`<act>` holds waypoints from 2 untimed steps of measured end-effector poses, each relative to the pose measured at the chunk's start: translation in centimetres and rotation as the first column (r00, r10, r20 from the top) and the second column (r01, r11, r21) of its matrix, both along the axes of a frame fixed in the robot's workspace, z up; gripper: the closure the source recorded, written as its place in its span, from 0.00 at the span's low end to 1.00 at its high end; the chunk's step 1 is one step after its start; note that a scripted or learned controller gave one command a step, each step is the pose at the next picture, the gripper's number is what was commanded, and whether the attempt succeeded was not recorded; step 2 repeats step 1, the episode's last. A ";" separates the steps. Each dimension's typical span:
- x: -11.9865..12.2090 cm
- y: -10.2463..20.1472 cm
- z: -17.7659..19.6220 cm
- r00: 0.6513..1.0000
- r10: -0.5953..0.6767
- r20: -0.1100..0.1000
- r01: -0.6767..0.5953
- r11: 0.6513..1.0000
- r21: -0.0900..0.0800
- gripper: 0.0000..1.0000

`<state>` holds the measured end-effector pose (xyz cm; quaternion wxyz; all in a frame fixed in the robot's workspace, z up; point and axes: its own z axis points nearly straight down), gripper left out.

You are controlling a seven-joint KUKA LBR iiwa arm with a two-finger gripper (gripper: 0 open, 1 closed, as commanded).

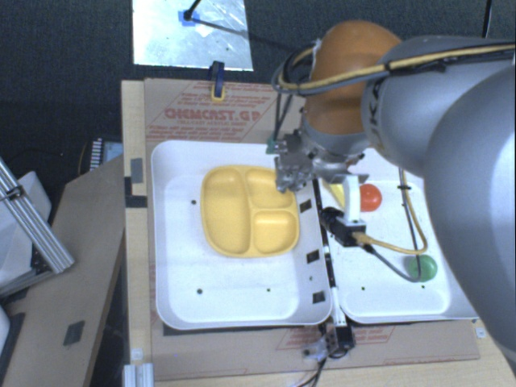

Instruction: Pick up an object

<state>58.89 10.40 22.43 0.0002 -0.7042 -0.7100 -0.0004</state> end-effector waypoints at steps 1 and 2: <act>0.0 -0.2 0.0 1.000 -0.003 0.000 0.003 1.000 -0.001 0.00; 0.0 -0.2 0.0 1.000 -0.003 0.000 0.003 1.000 -0.001 0.00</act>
